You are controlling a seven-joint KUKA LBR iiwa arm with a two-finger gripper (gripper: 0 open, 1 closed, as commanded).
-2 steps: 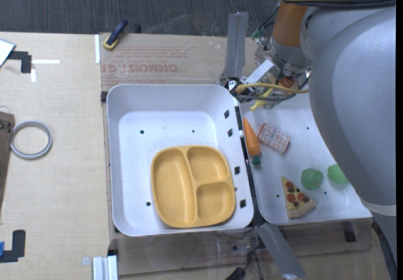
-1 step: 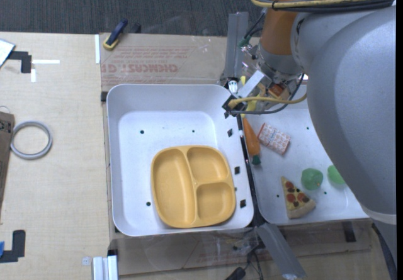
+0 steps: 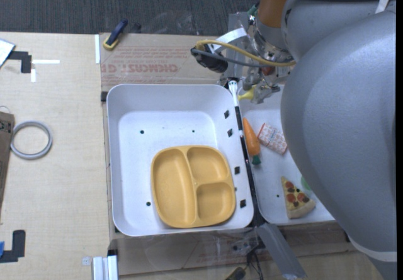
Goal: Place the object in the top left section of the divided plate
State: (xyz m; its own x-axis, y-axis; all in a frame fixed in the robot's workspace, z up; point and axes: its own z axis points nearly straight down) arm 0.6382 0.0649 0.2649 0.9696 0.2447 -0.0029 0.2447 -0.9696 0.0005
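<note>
Landmark: the yellow plastic divided plate point(image 3: 192, 185), three sections, lying in the left shallow white bin point(image 3: 126, 159).

Edges and room. The plate sits toward that bin's near right corner, its right rim close to the bin's right wall and its near rim close to the near wall. Bare white floor lies open beyond the plate and to its left, up to the bin's rounded far and left walls. The plate's long section runs down its left side; two smaller sections sit on its right, one behind the other.

Right of the plate, across the two touching bin walls, is the right white bin point(image 3: 271, 200). Just beside that dividing wall lies an orange toy carrot with a green tip point(image 3: 251, 140), lengthwise along the wall. Next to the carrot, farther from the plate, is a small white and red printed packet point(image 3: 272, 138). A toy pizza slice with red dots point(image 3: 296, 198) lies nearer the camera, level with the plate's right sections.

Far left of the plate, a grey tape ring point(image 3: 29, 140) rests on the wooden bench.

My pose. My grey arm bulks over the right bin; the orange band sits high, beyond the plate. My pincer point(image 3: 252, 87) hangs over the far end of the dividing wall, wrapped in cables. Whether the pincer is apart or together, I cannot tell.
</note>
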